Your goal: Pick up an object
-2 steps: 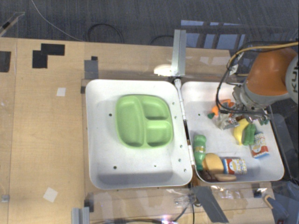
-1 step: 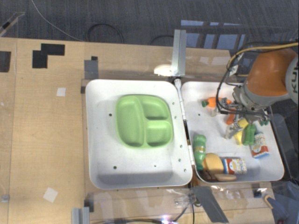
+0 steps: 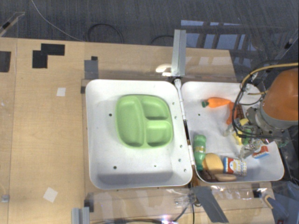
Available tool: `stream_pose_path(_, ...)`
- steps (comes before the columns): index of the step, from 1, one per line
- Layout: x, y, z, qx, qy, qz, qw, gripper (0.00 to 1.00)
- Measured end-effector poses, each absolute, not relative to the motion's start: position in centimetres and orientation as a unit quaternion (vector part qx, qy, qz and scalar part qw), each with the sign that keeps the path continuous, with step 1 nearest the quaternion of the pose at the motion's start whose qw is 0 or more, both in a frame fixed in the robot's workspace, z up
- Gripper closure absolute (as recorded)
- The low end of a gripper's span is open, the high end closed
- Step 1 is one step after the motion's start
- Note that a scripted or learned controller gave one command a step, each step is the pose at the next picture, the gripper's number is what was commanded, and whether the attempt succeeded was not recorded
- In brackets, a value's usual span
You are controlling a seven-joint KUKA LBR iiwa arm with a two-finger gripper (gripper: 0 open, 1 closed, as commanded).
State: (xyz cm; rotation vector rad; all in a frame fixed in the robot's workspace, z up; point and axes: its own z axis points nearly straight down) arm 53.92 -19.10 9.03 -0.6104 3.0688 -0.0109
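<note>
Grey arm with glossy orange band reaching into the right white bin (image 3: 275,169), gripper (image 3: 248,146) hanging over small toys near a smooth carrot (image 3: 218,102), its grip impossible to judge, green sectioned plastic plate (image 3: 142,121) lying in the left bin (image 3: 100,171)

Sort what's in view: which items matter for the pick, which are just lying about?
In play:
- gripper, down in the right bin
- carrot
- green bottle
- yellow block
- small can
- red-and-white item beside the gripper

Lying about:
- green divided tray in the left bin
- black marks on the bench
</note>
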Motion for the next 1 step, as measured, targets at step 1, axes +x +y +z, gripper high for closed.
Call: stream_pose_path(1,50.34,-15.07,9.14,-0.177,0.984,-0.0032,0.01,0.0)
